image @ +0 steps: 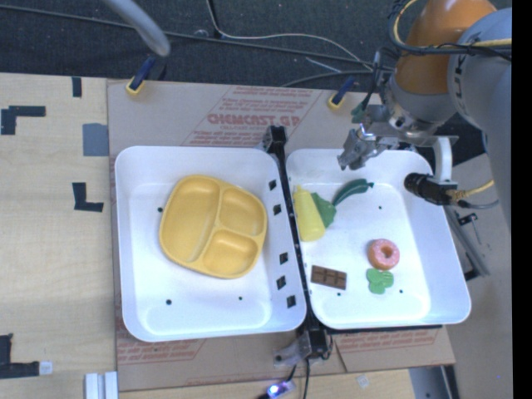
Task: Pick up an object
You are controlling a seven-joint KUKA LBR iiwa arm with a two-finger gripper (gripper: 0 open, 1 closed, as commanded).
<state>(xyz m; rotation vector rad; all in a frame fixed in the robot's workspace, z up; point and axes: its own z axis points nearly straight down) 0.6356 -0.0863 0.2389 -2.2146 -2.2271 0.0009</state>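
Note:
In the right bin (436, 293) lie a yellow corn cob with a green husk (310, 213), a dark green pepper (352, 191), a pink frosted doughnut (383, 253), a small green piece (379, 281) and a brown chocolate bar (327, 278). My gripper (352, 157) hangs over the bin's far edge, just above and behind the green pepper. Nothing shows between its fingers.
The left bin (137, 248) holds a yellow divided plate (213, 225). A black clip divider (284, 223) runs between the two bins. Cables cross the dark floor behind the bench, and a black cylindrical fitting (426, 189) sticks out at the right bin's far right rim.

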